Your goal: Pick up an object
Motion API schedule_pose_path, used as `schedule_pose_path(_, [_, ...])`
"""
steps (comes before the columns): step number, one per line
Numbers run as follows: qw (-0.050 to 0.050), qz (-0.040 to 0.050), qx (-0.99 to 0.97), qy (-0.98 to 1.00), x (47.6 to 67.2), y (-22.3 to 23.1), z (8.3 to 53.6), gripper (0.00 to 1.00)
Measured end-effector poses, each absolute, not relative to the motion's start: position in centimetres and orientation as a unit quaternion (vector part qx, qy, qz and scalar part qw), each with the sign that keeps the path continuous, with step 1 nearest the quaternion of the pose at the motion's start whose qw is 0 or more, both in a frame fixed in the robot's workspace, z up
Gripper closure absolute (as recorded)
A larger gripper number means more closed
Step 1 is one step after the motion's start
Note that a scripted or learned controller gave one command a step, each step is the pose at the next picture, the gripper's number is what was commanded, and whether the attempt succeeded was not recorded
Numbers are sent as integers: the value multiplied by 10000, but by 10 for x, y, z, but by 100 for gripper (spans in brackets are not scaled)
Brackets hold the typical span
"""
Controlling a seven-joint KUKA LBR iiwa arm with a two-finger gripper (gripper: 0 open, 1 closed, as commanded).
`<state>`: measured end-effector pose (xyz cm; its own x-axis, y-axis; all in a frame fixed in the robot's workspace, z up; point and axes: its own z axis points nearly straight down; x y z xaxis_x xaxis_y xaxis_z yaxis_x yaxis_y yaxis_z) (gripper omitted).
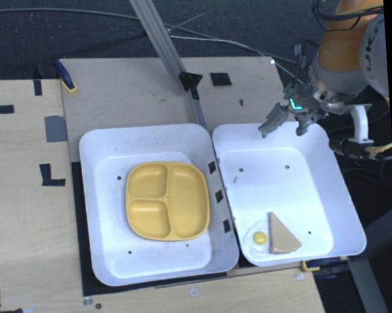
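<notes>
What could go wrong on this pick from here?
1. The gripper sits over the right bin's far rim, well away from the tan wedge and small yellow piece, so a straight descent likely grabs nothing.
2. Those two lie close together near a corner; a grasp may nudge one or clip the wall.

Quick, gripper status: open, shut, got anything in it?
Gripper: open, fingers spread, nothing between them; it hangs over the far rim of the right bin.
</notes>
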<state>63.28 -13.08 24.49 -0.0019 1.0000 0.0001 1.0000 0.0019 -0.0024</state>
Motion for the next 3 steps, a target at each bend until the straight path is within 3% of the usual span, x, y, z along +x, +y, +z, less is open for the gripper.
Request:
schedule_pose_path(1, [2,4,-7064,-7078,633,-131,245,0])
schedule_pose_path(3, [21,27,-7069,-7073,622,-134,120,0])
